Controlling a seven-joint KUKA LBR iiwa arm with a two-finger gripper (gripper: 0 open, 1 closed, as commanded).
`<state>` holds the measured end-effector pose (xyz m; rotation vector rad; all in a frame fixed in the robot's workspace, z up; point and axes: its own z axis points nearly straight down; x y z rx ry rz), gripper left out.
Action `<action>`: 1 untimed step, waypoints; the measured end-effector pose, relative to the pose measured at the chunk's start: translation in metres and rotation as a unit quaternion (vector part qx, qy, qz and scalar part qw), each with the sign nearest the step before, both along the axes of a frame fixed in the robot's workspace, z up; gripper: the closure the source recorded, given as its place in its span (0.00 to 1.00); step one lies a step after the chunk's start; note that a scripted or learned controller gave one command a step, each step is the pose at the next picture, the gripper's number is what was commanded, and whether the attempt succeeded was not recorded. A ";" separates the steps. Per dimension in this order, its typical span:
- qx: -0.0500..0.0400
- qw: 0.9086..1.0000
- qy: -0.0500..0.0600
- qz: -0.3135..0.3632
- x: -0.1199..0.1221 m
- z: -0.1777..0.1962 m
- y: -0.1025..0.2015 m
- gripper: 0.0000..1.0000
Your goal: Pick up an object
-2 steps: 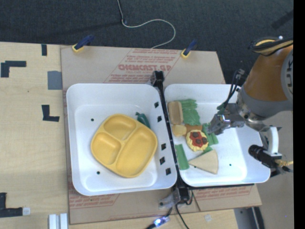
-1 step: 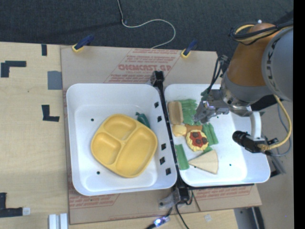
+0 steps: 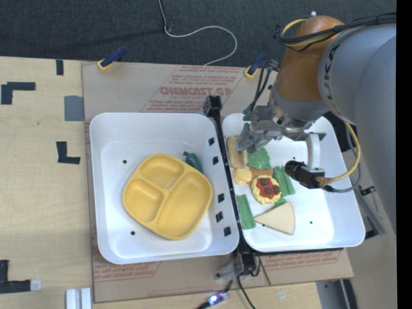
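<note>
Below, two white bins [image 3: 103,172] sit on cardboard [image 3: 187,89] over dark carpet [image 3: 77,18]; tool [image 3: 248,140] state unclear.

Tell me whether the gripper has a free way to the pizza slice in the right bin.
Probably yes. The gripper hangs just above the pizza slice, whose top lies uncovered, though green pieces crowd its sides.
</note>
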<state>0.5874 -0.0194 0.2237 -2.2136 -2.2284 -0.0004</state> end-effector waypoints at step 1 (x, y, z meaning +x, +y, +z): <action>0.000 1.000 -0.001 0.000 0.035 0.006 0.046 1.00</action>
